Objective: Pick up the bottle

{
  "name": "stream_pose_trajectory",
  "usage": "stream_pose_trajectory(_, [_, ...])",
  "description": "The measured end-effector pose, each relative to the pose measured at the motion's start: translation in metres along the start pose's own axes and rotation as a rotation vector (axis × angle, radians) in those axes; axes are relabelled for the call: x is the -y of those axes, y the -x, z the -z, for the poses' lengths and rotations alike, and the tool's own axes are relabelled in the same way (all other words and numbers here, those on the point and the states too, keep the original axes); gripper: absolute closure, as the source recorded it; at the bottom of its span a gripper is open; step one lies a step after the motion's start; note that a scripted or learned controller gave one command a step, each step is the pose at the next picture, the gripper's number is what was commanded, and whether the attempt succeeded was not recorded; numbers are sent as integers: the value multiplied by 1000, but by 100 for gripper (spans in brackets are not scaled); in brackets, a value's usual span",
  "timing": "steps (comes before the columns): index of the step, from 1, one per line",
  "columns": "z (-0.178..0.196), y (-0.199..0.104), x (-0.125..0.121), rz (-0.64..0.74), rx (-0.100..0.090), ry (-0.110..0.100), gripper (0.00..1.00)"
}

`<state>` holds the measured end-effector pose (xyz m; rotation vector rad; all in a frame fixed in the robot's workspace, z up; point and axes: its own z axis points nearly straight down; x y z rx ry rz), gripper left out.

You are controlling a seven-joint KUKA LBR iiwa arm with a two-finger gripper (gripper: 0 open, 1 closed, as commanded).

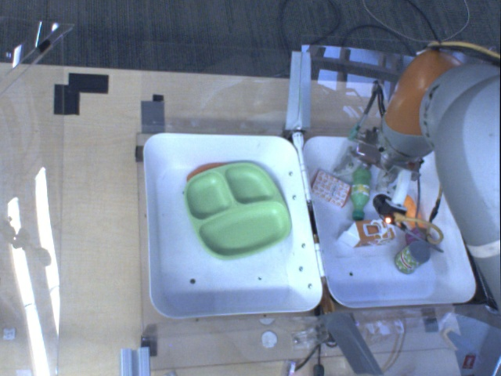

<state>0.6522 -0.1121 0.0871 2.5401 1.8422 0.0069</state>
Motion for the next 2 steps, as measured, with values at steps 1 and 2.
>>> stream_pose_trajectory(1, [12,-2,-2,9,-1,5,100])
stream_pose_trajectory(2, [126,-32,-5,111,-1,3,100])
